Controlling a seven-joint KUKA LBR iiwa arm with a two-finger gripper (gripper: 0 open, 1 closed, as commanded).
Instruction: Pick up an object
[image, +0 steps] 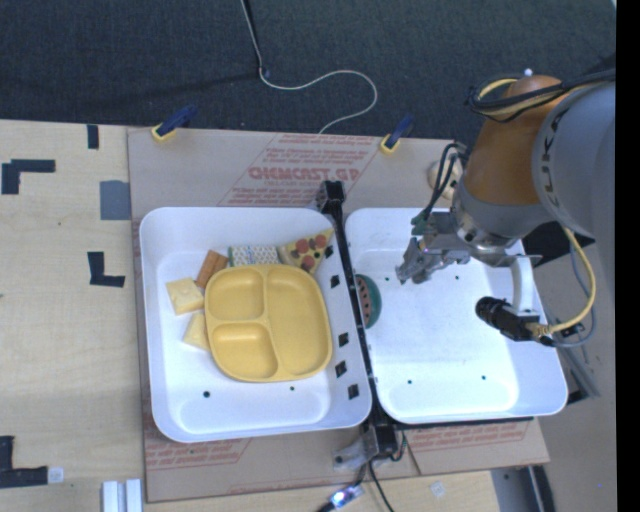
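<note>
A yellow divided plate (268, 322) lies in the left bin (165, 300). Around its top and left edges lie small toy food pieces: a pale cracker (185, 296), a brown piece (211, 268), a pizza-like slice (309, 248) and a patterned piece (254, 256). A round green and red piece (368, 300) rests at the left wall of the right bin (480, 390). My gripper (418, 268) hangs over the right bin's upper middle, to the right of and above the round piece. Nothing is seen between its fingers.
The grey arm with its orange band (505, 160) reaches in from the right. A black cable and connector (505, 318) hang over the right bin's right side. A white cable (320, 85) lies on the dark floor behind the bench.
</note>
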